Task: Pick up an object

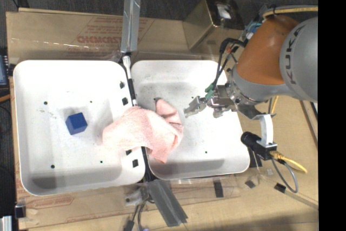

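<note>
Over right bin (216,143), toward its middle: gripper (190,107), pointing left at pink cloth (141,133), near the cloth's upper right fold but apart from it. Opening not readable at this angle: cannot tell how wide. Nothing seen in its grasp. Grey arm (303,62) with orange band (265,57) reaching in from the right, above the bin's right wall.

Across the shared rims between the bins: pink cloth, crumpled and draped, part lying in right bin's left half, part hanging into left bin (43,143).

On floor of left bin, left of centre: blue cube (77,123), resting flat, near the cloth's left edge but not touching it, well apart from gripper.

Behind the bins: brown cardboard sheet (65,30) under their far rims, small brown box (208,21) beyond right bin's far corner, grey bar (131,21) standing along the gap between the bins.
</note>
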You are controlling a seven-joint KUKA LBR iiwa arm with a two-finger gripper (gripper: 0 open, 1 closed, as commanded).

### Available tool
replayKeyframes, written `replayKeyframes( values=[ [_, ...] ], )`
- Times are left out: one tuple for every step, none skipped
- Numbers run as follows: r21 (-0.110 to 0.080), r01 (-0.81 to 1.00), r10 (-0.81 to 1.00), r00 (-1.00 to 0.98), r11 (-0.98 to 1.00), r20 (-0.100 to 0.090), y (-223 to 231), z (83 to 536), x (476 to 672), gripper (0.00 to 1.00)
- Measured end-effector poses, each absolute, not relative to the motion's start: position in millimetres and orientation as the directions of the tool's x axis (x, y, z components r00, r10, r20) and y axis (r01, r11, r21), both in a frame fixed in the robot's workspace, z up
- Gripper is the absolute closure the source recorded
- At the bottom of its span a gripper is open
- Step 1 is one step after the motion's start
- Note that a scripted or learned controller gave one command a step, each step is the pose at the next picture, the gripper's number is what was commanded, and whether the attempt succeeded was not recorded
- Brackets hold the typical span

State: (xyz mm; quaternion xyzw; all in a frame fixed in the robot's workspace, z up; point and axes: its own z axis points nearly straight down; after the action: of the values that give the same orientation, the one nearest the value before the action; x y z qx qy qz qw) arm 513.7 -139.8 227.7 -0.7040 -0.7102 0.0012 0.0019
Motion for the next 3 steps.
replayKeyframes(
  values=[
    [-0.006,1.000,1.000,0.020,-0.020,0.001,-111.4,99.4,543.8,0.00],
    [-0.003,1.000,1.000,-0.008,0.008,0.001,-123.0,91.7,577.8,0.00],
    [-0.005,1.000,1.000,-0.012,0.012,0.001,-122.7,101.6,577.9,1.00]
  ],
)
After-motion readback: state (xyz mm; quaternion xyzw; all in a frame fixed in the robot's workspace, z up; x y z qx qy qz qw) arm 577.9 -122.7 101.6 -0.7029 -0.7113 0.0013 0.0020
